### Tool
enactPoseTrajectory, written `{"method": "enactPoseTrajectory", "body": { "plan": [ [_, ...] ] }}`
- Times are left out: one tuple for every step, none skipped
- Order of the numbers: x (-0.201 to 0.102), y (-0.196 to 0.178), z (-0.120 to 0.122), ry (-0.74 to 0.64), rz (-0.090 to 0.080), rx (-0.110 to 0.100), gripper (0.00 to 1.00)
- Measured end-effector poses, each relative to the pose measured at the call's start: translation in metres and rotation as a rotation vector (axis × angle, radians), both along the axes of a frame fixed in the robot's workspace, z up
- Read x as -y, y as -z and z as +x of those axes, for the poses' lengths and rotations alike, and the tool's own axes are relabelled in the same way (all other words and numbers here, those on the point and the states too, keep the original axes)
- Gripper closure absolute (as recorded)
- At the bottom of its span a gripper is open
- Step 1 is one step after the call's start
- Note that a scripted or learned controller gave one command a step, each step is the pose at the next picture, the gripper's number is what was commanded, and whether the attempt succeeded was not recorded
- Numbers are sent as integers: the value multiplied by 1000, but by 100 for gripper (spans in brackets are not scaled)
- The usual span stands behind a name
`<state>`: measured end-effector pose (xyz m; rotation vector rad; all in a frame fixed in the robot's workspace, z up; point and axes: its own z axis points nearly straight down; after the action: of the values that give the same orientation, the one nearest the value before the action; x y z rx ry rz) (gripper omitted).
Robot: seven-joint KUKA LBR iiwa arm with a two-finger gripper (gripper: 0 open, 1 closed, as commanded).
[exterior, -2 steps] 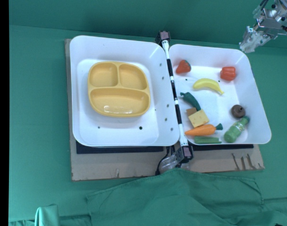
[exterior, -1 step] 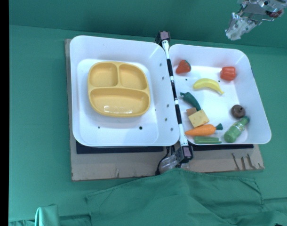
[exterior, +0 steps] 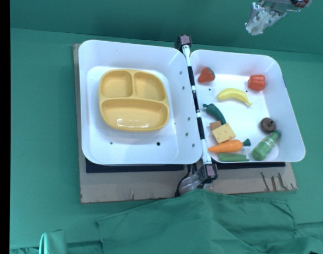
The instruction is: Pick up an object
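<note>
My gripper (exterior: 255,25) hangs high at the top right, above the far edge of the right bin (exterior: 288,110), with nothing between its fingers. In that bin lie a strawberry (exterior: 206,75), a red pepper (exterior: 256,82), a yellow banana (exterior: 234,96), a dark green pepper (exterior: 214,112), a cheese wedge (exterior: 223,133), a carrot (exterior: 226,146), a green bean pod (exterior: 233,156), a green bottle (exterior: 265,146) and a brown doughnut (exterior: 267,125).
The left bin (exterior: 92,142) holds a yellow divided plate (exterior: 133,100). A rail with clamps (exterior: 195,105) runs between the bins. Green cloth (exterior: 204,224) is bunched below the cardboard base at the front.
</note>
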<state>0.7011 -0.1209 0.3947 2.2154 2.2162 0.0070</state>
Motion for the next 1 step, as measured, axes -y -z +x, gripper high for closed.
{"method": "enactPoseTrajectory", "body": {
  "plan": [
    [-18,-6,-1,2,0,-1,100]
  ]
}}
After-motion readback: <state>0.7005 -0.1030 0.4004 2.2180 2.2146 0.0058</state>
